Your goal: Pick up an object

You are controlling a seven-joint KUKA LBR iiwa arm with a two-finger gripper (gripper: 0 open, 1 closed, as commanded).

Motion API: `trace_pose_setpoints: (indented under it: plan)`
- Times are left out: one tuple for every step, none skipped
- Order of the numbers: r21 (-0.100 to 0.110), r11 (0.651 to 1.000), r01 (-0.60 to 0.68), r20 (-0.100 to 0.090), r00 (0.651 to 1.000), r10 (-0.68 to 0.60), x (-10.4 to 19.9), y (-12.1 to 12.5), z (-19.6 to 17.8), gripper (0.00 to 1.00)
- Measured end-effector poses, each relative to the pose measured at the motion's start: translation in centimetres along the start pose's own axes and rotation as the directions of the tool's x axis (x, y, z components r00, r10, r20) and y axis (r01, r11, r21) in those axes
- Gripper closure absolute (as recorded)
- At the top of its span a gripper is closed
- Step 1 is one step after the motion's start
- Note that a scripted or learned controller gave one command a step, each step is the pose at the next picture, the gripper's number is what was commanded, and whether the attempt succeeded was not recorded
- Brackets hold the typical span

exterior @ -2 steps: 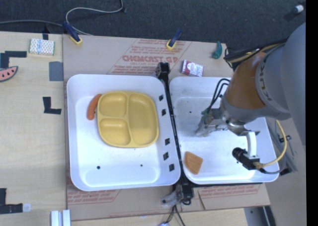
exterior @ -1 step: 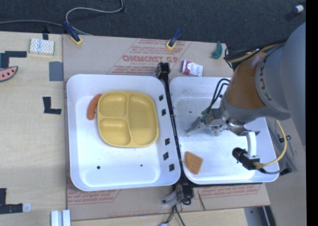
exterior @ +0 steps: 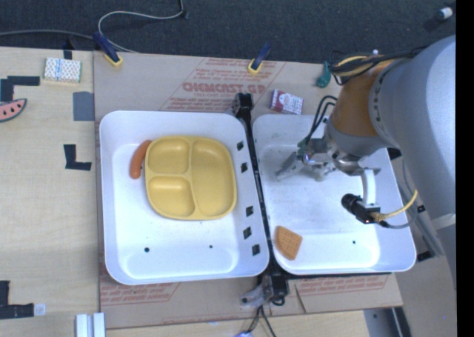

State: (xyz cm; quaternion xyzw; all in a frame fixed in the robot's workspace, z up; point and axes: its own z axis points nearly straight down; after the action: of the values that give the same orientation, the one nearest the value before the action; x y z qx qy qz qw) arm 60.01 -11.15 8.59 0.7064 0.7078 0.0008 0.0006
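Observation:
In the right bin (exterior: 385, 254), a small tan waffle-textured cracker (exterior: 288, 242) lies near the front left corner. The left bin (exterior: 126, 254) holds a yellow divided plate (exterior: 191, 177), with an orange sausage (exterior: 138, 159) lying against the plate's left edge. My gripper (exterior: 290, 168) hangs low over the back left part of the right bin, pointing left toward the divider. Nothing shows in it. It is well behind the cracker and apart from it.
A black divider strip (exterior: 250, 172) runs between the bins. On the cardboard behind the right bin lies a small red and white packet (exterior: 285, 101). Clamps (exterior: 259, 61) and cables sit along the back edge. The arm's grey body (exterior: 429, 128) covers the right side.

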Motion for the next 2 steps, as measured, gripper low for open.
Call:
trace_pose_setpoints:
  plan:
    - [-0.001,1.000,-0.002,0.002,1.000,0.002,1.59,-5.95,-0.03,0.00]
    - [-0.002,1.000,-0.003,0.003,1.000,0.003,1.50,-5.90,-1.00,1.00]
